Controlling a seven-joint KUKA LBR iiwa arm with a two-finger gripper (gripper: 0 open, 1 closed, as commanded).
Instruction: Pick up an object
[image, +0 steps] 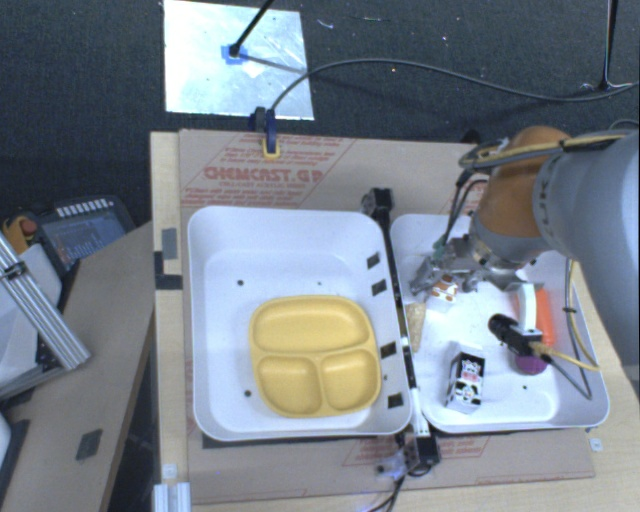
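Small thing: a little white and orange thing (447, 293) lies loose on the bin floor, behind the spotted box (465, 380) and well apart from it. It looks like the thing to pick, because it is the one closest to the gripper.
Why it lies so: nothing holds it up. It rests flat with free space around it, so it should be easy to reach from above.
Gripper: the gripper (432, 277) hangs low, behind the spotted box, just beside the small thing or touching it. It is too blurry to tell which.
Gripper state: it cannot be told if it is open or closed, and nothing shows as held in it.
Arm: the grey arm (590, 210) leans in over the far corner, behind the spotted box, so the gripper can come down on the small thing.
Spotted box: a black and white box, near the front wall.
Stick: an orange and white stick (530, 308) lies behind the spotted box, toward the arm's side.
Purple thing: a purple thing (531, 363) lies near the spotted box, on the arm's side.
Bin: one white bin (520, 418) holds all of these.
Plate: a yellow plate (315, 355) lies flat in the other bin (230, 290), across the wall from the spotted box.
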